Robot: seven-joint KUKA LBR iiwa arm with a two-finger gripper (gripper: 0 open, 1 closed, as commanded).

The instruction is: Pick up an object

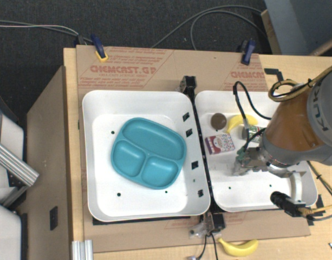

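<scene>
The right bin [247,196] holds a small maroon and white packet [220,143], a brown round object [218,121] and a yellow object [237,124] partly hidden by the arm. My gripper [243,164] reaches down into this bin, just right of the packet and a little nearer the front. The wrist and its orange band [293,126] cover the bin's right half. Nothing can be seen held at the gripper. A teal divided plate [148,152] lies in the middle of the left bin [98,145].
A black divider [195,140] with clips runs between the two bins. Blue clamps [99,49] pin the cardboard at the back. A yellow banana-like object [239,247] lies on the bench in front of the bins. Black cables [241,99] loop over the right bin's back.
</scene>
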